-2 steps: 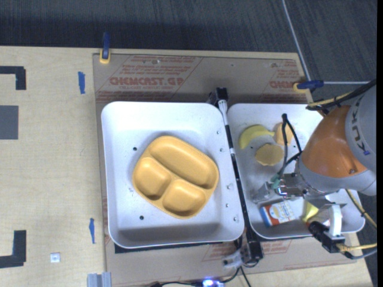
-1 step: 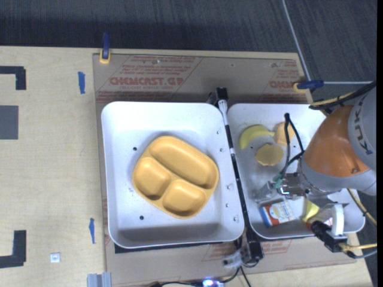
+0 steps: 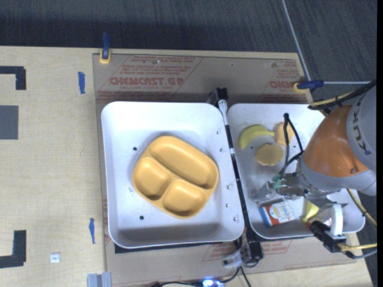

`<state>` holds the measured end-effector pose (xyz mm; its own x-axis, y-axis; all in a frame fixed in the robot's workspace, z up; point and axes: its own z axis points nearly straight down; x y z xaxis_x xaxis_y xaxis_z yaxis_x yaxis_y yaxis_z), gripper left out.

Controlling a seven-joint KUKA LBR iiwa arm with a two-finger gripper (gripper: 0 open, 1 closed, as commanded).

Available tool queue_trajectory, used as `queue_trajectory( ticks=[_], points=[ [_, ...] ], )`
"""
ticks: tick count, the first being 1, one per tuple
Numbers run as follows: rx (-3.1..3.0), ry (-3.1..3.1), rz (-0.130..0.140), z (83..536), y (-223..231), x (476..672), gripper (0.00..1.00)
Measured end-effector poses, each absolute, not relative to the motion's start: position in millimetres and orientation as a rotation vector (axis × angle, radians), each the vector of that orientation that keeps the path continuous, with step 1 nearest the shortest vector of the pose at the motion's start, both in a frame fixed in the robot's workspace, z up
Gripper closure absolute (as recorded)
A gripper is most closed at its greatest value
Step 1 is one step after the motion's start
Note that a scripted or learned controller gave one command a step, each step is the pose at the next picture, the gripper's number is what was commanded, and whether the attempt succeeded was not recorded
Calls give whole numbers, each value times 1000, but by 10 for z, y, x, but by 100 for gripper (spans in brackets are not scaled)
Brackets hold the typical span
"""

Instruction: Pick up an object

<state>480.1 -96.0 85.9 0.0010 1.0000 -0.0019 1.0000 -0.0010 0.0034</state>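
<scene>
**Low in a crowded bin, grip unconfirmed**

Far off to my left lies the yellow three-compartment plastic tray (image 3: 174, 176), alone in the left white bin (image 3: 119, 124); it is well apart from me and no worry.

My gripper (image 3: 281, 187) is down inside the right white bin (image 3: 239, 220), and here the trouble starts. Just beyond me sit the yellow curved plastic piece (image 3: 252, 136) and the pale round tan piece (image 3: 268, 154); just beneath me, toward the bench's near edge, lies the small white carton with the red-orange label (image 3: 279, 212), probably my nearest target.

I cannot tell whether my fingers are apart or closed, nor whether anything sits between them; my own wrist hides them. Everything lies close together, so I may nudge the carton against the bin wall or close on nothing.
</scene>
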Motion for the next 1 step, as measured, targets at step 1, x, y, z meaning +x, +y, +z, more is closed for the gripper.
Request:
queue_trajectory(
  ticks=[1],
  points=[
    [2219, 2217, 2, 859, -928, 4803, 0]
  ],
)
